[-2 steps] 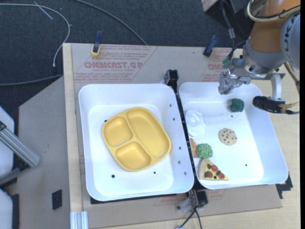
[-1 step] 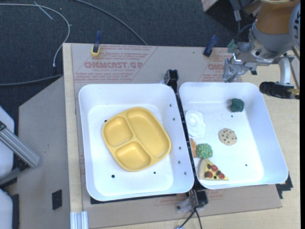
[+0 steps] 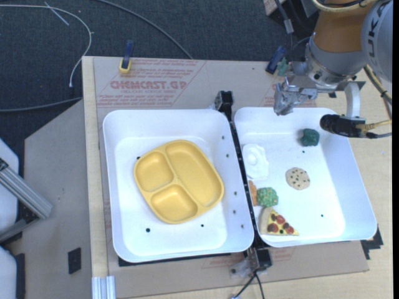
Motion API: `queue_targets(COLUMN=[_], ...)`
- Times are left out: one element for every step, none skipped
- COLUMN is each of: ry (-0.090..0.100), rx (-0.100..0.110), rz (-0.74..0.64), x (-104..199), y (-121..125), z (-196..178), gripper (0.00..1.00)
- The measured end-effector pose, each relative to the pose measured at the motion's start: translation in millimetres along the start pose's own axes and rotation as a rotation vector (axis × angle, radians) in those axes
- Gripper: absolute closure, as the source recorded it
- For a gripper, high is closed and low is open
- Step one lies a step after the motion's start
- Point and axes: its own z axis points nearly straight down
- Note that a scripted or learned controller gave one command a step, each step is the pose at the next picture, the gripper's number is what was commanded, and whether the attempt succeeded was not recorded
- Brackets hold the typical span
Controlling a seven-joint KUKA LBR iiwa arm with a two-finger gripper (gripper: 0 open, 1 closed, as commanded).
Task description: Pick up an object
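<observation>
Gripper (image 3: 283, 106) hovers over the right bin's (image 3: 349, 226) far rim.
Fingers look nearly closed, seemingly empty, though small. Cookie (image 3: 298, 179) lies mid-bin, at the gripper's five o'clock, apart.

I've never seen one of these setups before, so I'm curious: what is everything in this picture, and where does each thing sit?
Bins: two, white, side by side on the bench.
Divided plate: one, yellow, left bin.
Dark green lump: one, right bin, far side.
Cookie: one, tan with dark chips, right bin middle.
White piece: one, right bin, left wall.
Broccoli: one, green, below the white piece.
Orange piece: one, beside the broccoli.
Pizza slice: one, yellow and red, right bin's near edge.
Clamp: one, blue and yellow, board's far edge.
Gripper: one, grey, above right bin's far edge.
</observation>
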Motion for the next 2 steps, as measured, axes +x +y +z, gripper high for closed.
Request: queue_targets(ry=[0.001,0.000], rx=[0.002,0.001], rz=[0.000,-0.002], x=[54,114], y=[-22,-32], z=[18,23], gripper=[1.00,1.00])
